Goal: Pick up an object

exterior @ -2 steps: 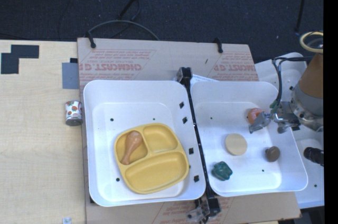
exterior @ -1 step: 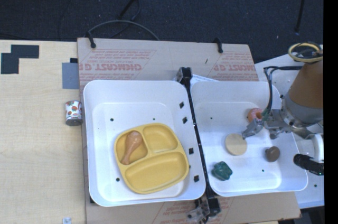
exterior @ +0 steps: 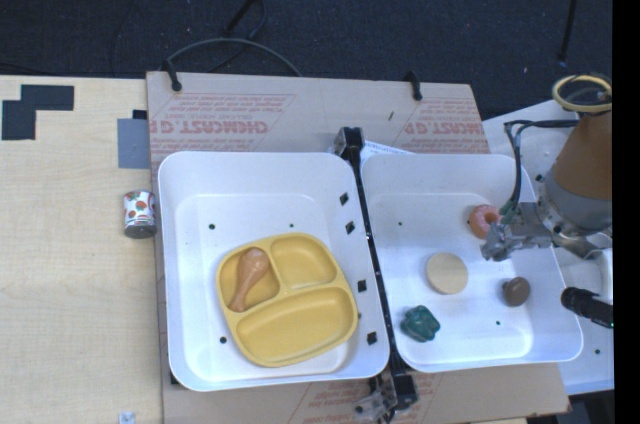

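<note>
Spanning the left of the view: pale wooden bench top (exterior: pixel 60 292) with dark grey patches. Lying on it, flat brown printed cardboard sheet (exterior: pixel 300 112) beneath both bins. Left shallow white plastic bin (exterior: pixel 200 174) and right shallow white plastic bin (exterior: pixel 440 164), side by side, joined along a black clipped seam. Reaching in from the right over the right bin's far edge, grey arm with orange band (exterior: pixel 588 157). In the left bin, yellow three-compartment plastic tray (exterior: pixel 300 320), set at a slant, holding a tan toy chicken drumstick (exterior: pixel 248 278) in its left compartment. At the arm's end, grey two-finger gripper (exterior: pixel 497 243), low over the right bin's right half; open or closed cannot be told. In the right bin, near centre, cream round flat disc (exterior: pixel 447 273); toward the near edge, crumpled green lump (exterior: pixel 421 322). On the bench just left of the left bin, small tin can with red-spotted label (exterior: pixel 139 213), on its side. Just beside the gripper on its far-left side, small pink-orange rounded piece (exterior: pixel 482 218), contact unclear. Right of the disc, small brown round piece (exterior: pixel 516 291).
</note>
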`<state>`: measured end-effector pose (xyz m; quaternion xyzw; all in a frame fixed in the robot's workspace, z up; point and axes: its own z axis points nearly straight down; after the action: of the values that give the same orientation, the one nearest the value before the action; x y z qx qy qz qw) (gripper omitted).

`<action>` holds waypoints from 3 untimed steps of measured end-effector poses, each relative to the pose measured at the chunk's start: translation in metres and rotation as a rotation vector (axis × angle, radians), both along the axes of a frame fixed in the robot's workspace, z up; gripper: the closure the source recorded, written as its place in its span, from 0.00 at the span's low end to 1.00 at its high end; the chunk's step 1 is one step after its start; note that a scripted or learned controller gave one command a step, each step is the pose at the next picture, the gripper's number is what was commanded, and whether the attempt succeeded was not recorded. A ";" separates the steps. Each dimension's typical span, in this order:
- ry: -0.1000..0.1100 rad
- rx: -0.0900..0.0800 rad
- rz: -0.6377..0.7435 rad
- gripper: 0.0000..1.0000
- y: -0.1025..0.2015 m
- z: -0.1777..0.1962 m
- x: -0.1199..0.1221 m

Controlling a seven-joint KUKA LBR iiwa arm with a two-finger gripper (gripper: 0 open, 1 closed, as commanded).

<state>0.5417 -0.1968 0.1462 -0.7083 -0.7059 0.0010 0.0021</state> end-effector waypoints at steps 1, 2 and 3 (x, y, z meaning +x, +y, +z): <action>-0.008 -0.003 -0.003 1.00 -0.006 0.058 -0.007; -0.007 -0.003 0.005 1.00 -0.007 0.094 -0.006; -0.002 0.001 0.009 1.00 0.051 0.096 0.003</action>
<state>0.5449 -0.1456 0.2425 -0.7051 -0.7092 -0.0001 0.0019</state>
